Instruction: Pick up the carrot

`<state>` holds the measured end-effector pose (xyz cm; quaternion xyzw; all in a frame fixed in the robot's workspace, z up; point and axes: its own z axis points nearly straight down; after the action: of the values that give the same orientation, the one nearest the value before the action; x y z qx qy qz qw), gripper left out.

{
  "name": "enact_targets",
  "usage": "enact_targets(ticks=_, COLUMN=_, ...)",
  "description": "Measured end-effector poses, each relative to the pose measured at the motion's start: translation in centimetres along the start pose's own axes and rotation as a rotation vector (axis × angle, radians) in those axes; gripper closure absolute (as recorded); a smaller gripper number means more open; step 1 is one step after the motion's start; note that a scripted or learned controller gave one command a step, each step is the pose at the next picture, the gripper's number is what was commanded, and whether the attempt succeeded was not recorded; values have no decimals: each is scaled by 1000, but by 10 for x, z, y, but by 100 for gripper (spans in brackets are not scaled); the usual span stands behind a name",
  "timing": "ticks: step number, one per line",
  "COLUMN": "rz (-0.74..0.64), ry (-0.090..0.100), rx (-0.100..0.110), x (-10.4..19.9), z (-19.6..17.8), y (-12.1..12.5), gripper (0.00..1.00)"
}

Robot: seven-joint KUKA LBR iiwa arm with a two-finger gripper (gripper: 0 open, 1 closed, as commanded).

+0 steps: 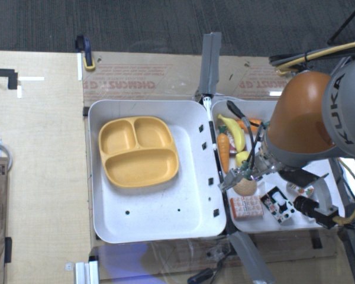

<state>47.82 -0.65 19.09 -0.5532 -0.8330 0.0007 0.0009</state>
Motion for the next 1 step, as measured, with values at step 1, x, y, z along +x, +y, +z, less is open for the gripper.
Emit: enact_targets(ticks=1, rz=-223, ry=-1, rx=0, x=-13, z=0, y=62, gripper=0)
